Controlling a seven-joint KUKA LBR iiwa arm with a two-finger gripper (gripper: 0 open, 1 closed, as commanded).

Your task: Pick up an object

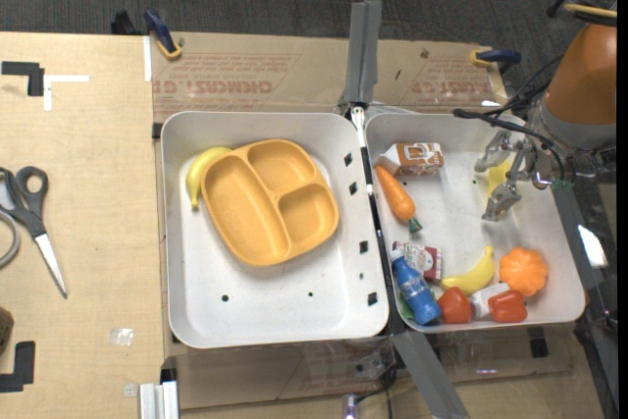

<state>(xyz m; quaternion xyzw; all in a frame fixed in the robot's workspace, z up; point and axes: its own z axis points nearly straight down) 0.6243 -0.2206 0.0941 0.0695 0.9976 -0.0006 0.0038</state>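
My gripper [497, 180] reaches in from the right over the back right part of the right bin [549, 240]. A small yellow object [497, 174] shows between its metal fingers [504, 199], which are closed on it. Much of that object is hidden by the fingers. Below and to the left in the same bin lie a carrot [396, 194], a brown-and-white carton [418, 158], a blue bottle [416, 292], a small banana [473, 273], an orange fruit [523, 271] and two red items [456, 305].
The left bin [196, 289] holds a yellow divided plate [269, 201] with a banana [203, 170] tucked behind its left rim. A grey post [362, 54] rises behind the divider between the bins. Scissors [37, 226] lie on the bench at the far left.
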